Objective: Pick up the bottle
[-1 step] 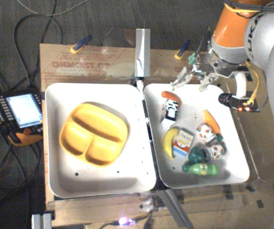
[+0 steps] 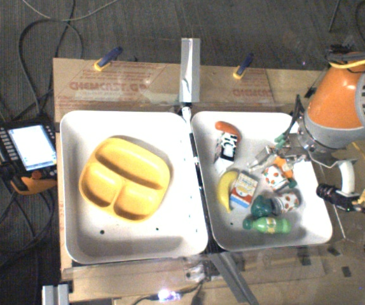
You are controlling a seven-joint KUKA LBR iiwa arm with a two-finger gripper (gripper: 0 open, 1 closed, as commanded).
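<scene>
green bottle [image 2: 266, 223] lies on its side near front edge of right bin [image 2: 316, 232], cap end left, just below a small carton [image 2: 243, 190] and banana [image 2: 225, 190]. gripper [image 2: 278, 150] sits over bin's right half, above the clutter, apart from bottle; can't tell its state. another bottle w/ orange cap [image 2: 227, 141] lies near back-left wall. left bin [image 2: 71, 234] has yellow divided tray [image 2: 125, 177], open margin all round.
</scene>
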